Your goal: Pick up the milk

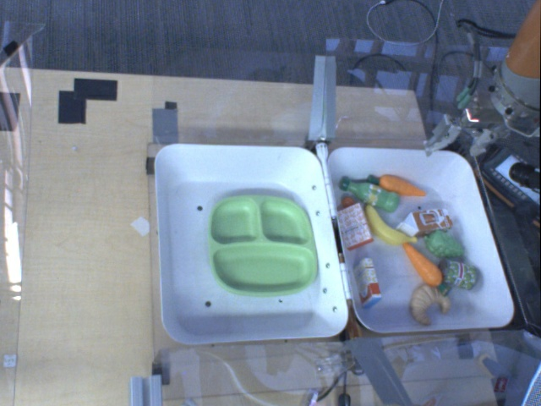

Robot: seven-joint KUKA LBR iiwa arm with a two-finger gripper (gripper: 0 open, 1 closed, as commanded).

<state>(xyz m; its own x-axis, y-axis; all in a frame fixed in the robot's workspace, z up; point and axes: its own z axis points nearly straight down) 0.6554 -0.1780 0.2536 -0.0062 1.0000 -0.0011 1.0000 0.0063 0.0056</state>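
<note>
From the left I see bare bench (84, 252), then the left bin (182, 176) with a green divided tray (262, 244) lying flat in its middle, well apart from anything I need. Past the seam, the right bin (473, 184) is crowded. Which item is the milk is my own guess: I take it to be the small white and red carton (368, 280) lying on its side near the bin's front left, just below the red and white packet (353, 225) that lies against the left wall. If that guess is wrong, the program grabs the wrong box, since a second small carton (431, 221) sits further right. Around them lie a green bottle (370, 192), a banana (387, 227), two carrots, the upper carrot (401, 185) and the lower carrot (422, 264), a broccoli (444, 245), a croissant (428, 303) and a small can (459, 274). The carton lies flat and close to the bin's wall, so a finger could catch the rim or push it away and let it slide. The claw (461, 134) hangs over the bin's far right corner, well apart from the carton; I cannot tell whether it is released or clenched, and nothing is visibly in it.
</note>
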